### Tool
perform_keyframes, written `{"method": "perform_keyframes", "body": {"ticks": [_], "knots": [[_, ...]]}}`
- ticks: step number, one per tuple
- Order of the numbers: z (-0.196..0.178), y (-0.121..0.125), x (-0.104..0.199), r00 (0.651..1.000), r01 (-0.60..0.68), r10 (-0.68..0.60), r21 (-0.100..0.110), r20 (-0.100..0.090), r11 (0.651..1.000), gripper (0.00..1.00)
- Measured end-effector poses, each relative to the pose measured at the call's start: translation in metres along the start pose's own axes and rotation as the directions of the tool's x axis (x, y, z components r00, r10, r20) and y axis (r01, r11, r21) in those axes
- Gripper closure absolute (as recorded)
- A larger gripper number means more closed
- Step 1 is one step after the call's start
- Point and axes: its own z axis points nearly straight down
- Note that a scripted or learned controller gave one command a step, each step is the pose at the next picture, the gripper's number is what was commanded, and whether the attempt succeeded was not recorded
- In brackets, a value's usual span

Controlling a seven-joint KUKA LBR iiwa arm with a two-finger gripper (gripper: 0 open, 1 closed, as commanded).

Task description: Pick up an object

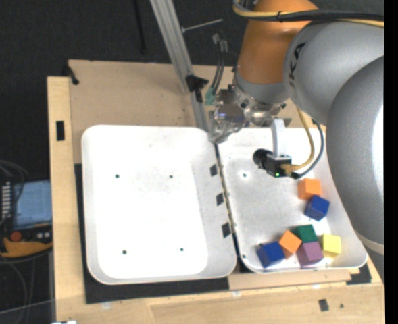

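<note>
1. Blocks (310, 252) are crowding the right bin's (253, 201) near-right corner, likely calling for a wall-side approach.
2. Gripper (220, 121) is hovering over that bin's far-left corner, well apart from them. I cannot tell whether it is apart or together.

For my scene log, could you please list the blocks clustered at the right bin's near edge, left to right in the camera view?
Blue block → orange block → purple block → yellow block; green block left out, as it overlaps the purple one.

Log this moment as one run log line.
gripper: over right bin, far inner corner | blocks: seven, on bin floor, right and near side | held: nothing visible
</note>
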Motion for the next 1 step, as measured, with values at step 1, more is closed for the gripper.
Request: {"method": "perform_keyframes", "body": {"ticks": [1], "knots": [[0.009,0.0148,0.0522,1.0,-0.001,0.001,0.0,0.001,1.0,1.0]]}}
